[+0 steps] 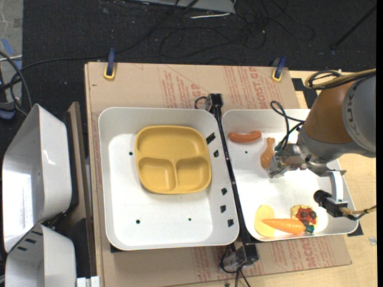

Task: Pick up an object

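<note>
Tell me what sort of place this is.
Probably a robotics lab test bench: two white bins on a clamped board, toy food like a carrot and hot dog, loose cables on dark floor.

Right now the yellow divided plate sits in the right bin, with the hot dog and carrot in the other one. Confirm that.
Not quite. The camera view shows the yellow divided plate in the left bin; the hot dog and carrot lie in the right bin.
</note>
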`<state>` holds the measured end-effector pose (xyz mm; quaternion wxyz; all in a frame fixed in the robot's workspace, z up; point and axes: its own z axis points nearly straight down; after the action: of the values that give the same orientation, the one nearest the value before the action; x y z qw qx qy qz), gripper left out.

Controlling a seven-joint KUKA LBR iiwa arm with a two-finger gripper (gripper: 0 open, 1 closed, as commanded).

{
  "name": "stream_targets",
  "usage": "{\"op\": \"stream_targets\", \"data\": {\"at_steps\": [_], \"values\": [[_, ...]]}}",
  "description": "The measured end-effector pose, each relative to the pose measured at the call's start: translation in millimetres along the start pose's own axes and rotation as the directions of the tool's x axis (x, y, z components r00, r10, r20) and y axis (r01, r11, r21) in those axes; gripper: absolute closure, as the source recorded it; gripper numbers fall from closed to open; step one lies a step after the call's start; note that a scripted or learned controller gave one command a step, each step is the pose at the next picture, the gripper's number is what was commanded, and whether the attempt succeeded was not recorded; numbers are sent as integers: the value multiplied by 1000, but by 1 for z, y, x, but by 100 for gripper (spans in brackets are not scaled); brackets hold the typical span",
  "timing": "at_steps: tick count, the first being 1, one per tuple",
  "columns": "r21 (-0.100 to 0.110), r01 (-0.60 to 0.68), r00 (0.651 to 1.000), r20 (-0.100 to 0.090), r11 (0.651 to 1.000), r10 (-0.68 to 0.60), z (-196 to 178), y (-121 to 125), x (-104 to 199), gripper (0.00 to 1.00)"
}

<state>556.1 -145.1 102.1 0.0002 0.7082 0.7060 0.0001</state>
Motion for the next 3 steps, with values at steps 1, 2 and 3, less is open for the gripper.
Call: {"op": "stream_targets", "data": {"at_steps": [1, 2, 3], "values": [[-6, 1, 1000, 2, 1000, -1, -61, 0, -7, 100], [-7, 6, 1000, 3, 1000, -6, -125, 3, -10, 100], [-5, 6, 1000, 2, 1000, -6, -169, 0, -10, 100]]}}
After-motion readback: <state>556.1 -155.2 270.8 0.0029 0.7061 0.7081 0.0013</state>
